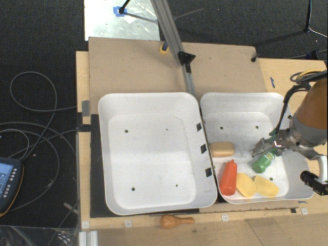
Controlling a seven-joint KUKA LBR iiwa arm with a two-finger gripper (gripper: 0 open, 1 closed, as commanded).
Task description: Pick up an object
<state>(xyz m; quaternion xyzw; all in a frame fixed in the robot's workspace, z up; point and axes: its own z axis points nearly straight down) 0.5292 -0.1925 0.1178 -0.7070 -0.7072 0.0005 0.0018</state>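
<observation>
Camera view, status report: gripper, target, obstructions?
Gripper low in right bin, at green bottle. No grasp visible. Yellow pieces, red bottle close by.

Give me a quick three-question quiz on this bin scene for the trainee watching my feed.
1. True or false: the red bottle lies in the left bin.
2. Multiple choice: which item sits right at the gripper? A) the tan block B) the green object C) the yellow pieces
3. Short answer: what lies on the bench outside the bins, by the front edge?

Key
1. False; it lies in the right bin.
2. B
3. A small orange-brown object, just in front of the left bin.
</observation>
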